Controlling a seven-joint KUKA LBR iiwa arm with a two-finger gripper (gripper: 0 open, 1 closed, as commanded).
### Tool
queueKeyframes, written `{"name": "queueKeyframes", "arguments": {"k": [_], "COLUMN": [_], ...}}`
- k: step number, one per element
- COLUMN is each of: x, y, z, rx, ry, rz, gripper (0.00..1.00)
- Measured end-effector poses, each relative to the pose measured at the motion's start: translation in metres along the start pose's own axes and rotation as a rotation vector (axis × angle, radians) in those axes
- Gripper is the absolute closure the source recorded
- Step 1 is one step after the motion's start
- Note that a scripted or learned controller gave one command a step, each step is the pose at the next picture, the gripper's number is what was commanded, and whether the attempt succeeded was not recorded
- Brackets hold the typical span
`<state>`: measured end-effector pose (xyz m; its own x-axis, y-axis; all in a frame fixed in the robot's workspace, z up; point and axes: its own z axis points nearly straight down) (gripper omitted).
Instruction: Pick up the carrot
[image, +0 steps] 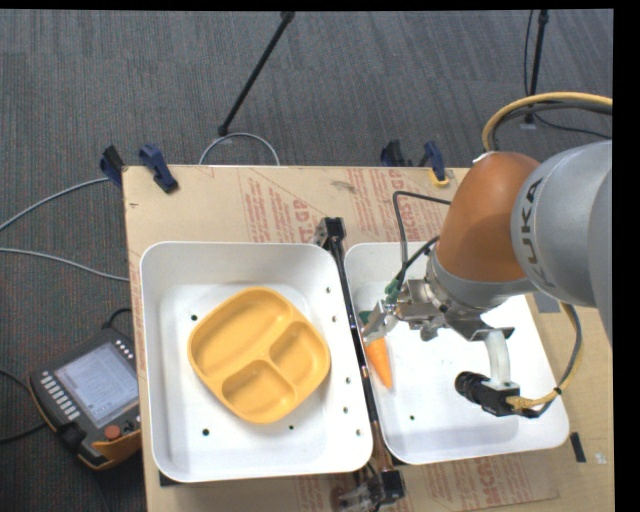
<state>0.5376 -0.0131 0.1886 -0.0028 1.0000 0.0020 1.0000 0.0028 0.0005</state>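
Note:
The orange carrot (379, 364) is in the right bin (520, 432), close along its left wall, with its thick end pointing up toward the gripper. My gripper (381, 321) is directly over that top end, at the bin's left side, and seems to touch or nearly touch it. The grey and orange arm covers the middle and upper part of the right bin. The wrist's bulk and the slanted view hide how the gripper stands on the carrot.
A yellow divided plate (260, 354) lies in the left bin (165, 420). A black connector with a cable (488, 392) hangs low over the right bin's floor. A dividing rail (352, 320) runs between the bins. Blue clamps (157, 166) grip the board's back edge.

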Motion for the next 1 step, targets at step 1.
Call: {"name": "queueKeyframes", "arguments": {"k": [1], "x": [-0.0011], "y": [-0.001], "z": [0.0013], "rx": [0.003], "ry": [-0.001], "rz": [0.002], "gripper": [0.0]}}
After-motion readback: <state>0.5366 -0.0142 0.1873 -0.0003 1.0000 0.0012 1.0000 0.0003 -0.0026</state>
